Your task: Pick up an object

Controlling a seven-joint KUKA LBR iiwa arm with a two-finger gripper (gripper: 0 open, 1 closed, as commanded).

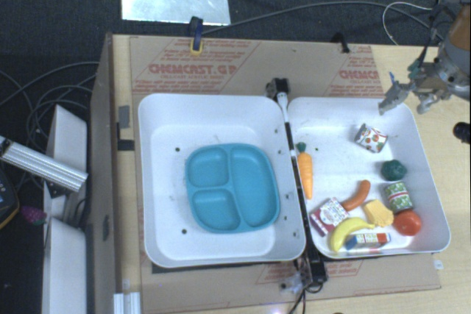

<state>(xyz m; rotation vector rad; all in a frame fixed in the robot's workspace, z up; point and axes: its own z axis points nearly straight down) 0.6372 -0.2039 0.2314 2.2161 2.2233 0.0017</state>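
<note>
My gripper (406,101) hangs open over the far right corner of the right bin (333,126), with nothing between its fingers. A small white can with red and green print (372,137) lies just below and left of it. Further toward the front lie a dark green vegetable (393,169), a green-and-white can (397,195), a red tomato (408,223), a yellow cheese wedge (378,212), a sausage (357,195), a banana (344,232), a red-and-white packet (329,213) and a small box (366,238). A carrot (305,171) lies along the bin's left wall.
The left bin (169,121) holds a blue divided plate (232,186). A black clamp (280,88) sits where the two bins meet at the back. Cables run across the bench behind the bins, and a metal rail (44,164) juts in at the left.
</note>
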